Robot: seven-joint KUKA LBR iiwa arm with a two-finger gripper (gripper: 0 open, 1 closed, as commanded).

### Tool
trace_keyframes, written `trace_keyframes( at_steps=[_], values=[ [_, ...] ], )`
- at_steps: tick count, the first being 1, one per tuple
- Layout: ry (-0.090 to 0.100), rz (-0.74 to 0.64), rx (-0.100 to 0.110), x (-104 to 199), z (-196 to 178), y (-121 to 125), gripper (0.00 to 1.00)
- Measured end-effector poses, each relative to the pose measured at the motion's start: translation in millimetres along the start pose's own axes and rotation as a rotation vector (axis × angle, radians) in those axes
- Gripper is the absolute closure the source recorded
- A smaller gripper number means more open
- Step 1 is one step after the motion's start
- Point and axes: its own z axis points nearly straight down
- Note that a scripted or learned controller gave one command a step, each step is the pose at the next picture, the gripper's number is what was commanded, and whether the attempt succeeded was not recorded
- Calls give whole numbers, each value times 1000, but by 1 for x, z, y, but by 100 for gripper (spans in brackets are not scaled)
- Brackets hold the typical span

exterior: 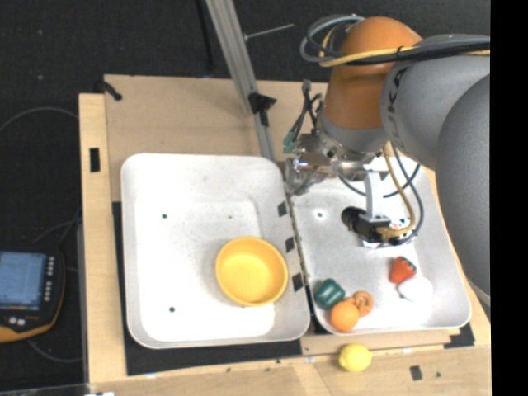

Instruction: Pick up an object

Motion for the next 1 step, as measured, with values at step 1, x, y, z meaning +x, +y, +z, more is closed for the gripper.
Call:
trace_keyframes(
  at_steps=[1],
  values=[
    [1,0,1,47,-7,-18,100]
  ],
)
